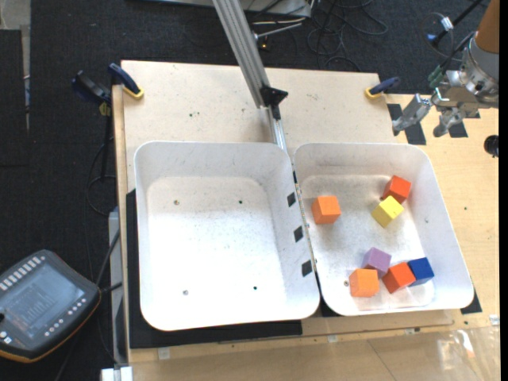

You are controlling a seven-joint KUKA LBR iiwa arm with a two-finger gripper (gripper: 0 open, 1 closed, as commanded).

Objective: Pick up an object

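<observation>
Fingers (432,120) spread, holding nothing | above right bin's (444,213) far corner

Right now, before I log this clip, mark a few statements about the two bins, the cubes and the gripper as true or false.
1. All the cubes lie in the right white bin. True.
2. The gripper holds a cube. False: it hangs past the bin's far right corner, nothing between its fingers.
3. The yellow cube touches the orange-red cube. True.
4. The purple cube sits alone mid-bin. False: it is in the near cluster, by the blue cube.
5. The left white bin holds a green ball. False: no ball there.
</observation>
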